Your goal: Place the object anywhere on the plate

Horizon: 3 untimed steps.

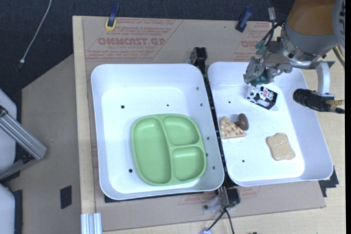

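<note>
Step in hand, as I read it: get a grip on an obj in the right bin [307,164], then carry it over the divider to the plate [167,149] in the left bin [109,118]. To do it well: come down straight over one item, close on it across a narrow side, lift clear of both bin walls before traversing, and release low over a plate compartment so it doesn't bounce out. Largest first: surface [88,41] is a tan printed board w/ blue clamps at the back edge. Bins are shallow, white, glossy plastic, rounded corners. Arm [315,13] is grey w/ orange band. Plate is pale green, matte, rounded-rect, three compartments. Gripper [259,79] hangs over the right bin's back part, just above a small black-white card-like item [263,97]; can't tell if the fingers are apart or together, and can't tell if they touch it. Smaller: beige bread-like slab [281,146], rough-looking; pizza-slice toy [231,129], wedge, speckled; brown rounded lump [242,121] touching it.
</note>
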### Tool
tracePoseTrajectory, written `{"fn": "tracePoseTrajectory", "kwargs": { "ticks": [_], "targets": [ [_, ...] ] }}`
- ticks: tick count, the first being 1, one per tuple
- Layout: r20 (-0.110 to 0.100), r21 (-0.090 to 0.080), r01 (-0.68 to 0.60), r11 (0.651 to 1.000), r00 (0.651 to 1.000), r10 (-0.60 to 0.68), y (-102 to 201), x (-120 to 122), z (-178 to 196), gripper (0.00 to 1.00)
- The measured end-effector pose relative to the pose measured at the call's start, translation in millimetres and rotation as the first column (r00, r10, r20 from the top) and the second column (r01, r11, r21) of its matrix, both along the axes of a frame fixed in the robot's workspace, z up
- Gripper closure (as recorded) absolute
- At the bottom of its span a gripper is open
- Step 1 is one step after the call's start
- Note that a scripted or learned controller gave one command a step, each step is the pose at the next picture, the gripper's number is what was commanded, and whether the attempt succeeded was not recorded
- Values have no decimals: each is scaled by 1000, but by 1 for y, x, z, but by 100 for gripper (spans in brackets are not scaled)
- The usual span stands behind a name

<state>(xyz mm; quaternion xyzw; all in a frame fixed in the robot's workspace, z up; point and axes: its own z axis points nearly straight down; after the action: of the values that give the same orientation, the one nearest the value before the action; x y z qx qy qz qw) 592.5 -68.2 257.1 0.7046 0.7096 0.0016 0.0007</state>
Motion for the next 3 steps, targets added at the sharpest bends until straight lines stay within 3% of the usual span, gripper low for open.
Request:
{"fn": "tracePoseTrajectory", "kwargs": {
  "ticks": [2, 3],
  "targets": [
    [0, 0, 1, 1000, 1000, -1, 95, 22, -7, 100],
    [-1, 1, 1, 1000, 1000, -1, 151, 46, -17, 100]
  ]
}}
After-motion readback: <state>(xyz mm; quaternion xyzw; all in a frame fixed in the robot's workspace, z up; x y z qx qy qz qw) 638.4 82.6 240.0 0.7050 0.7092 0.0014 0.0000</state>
